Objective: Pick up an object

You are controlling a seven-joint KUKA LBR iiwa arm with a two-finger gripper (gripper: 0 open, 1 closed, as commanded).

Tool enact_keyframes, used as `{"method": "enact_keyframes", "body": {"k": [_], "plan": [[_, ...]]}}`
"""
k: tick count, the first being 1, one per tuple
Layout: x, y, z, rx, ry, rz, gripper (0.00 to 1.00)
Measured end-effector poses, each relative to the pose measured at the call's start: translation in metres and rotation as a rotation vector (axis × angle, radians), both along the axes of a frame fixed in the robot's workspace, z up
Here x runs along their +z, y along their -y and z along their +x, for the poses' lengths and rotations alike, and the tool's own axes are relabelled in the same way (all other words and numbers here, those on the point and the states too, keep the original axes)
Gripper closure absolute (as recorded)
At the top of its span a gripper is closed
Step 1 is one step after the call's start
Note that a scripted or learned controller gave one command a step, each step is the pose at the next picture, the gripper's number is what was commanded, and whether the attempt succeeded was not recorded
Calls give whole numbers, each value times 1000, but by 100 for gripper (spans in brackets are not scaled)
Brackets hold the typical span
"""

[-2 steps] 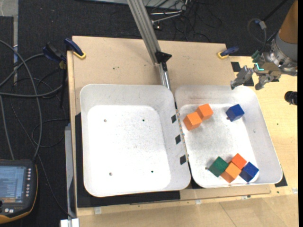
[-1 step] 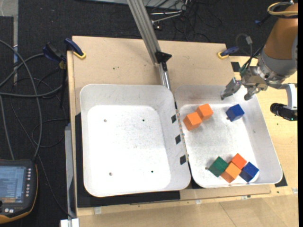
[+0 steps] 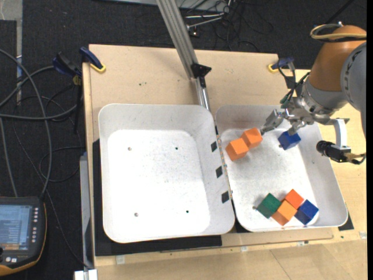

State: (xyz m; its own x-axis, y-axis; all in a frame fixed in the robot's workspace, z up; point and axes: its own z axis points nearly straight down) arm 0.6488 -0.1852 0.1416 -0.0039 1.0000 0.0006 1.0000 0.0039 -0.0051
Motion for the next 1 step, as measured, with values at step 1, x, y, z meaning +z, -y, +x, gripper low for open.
{"method": "enact_keyframes", "body": {"k": [1], "plan": [[-19, 2, 5, -3, 24, -8, 0]]}}
